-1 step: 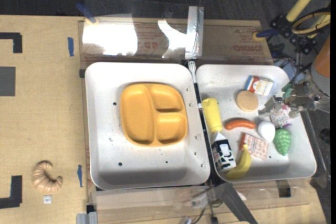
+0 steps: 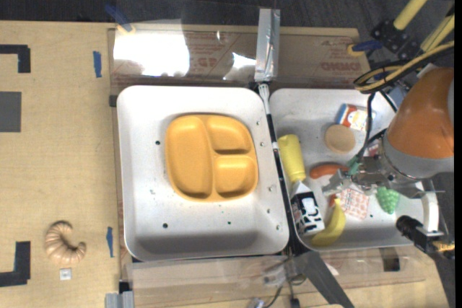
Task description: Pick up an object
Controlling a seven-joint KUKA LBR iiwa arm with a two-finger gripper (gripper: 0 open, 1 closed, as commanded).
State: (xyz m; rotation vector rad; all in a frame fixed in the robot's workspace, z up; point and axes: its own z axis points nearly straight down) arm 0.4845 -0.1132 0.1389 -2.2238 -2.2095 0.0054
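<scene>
Two shallow white bins side by side on the bench; left bin (image 2: pixel 137 155) holds a yellow three-compartment tray (image 2: pixel 211 155), sitting roughly centred, compartments facing up, nothing in them.

Right bin (image 2: pixel 303 101) carries the clutter: a yellow cylindrical bottle (image 2: pixel 292 157) lying along the left wall; an orange-red carrot-like piece (image 2: pixel 325 171) just right of the bottle's lower end; a tan round bun-like item (image 2: pixel 341 138) up-centre; a small red, white and blue carton (image 2: pixel 352 116) just above the bun; a black-and-white box (image 2: pixel 306 210) near the front-left corner; a banana (image 2: pixel 332 222) touching that box on its right, curving along the front wall; a flat card with red print (image 2: pixel 354 202) beside the banana; a green bumpy item (image 2: pixel 388 200) further right, partly under the arm.

The arm (image 2: pixel 426 128) comes in from the right, orange band over the right bin; the gripper (image 2: pixel 355 175) sits low in the middle of that bin, between the carrot piece and the green item, just above the printed card; cannot tell how the jaws stand, the wrist and cables crowd them; nothing visibly between the fingers.

Outside the bins: a tan croissant-shaped toy (image 2: pixel 65 242) on the wooden benchtop (image 2: pixel 50 126), well left of the left bin; clear plastic sheet (image 2: pixel 188 47) behind both bins.
</scene>
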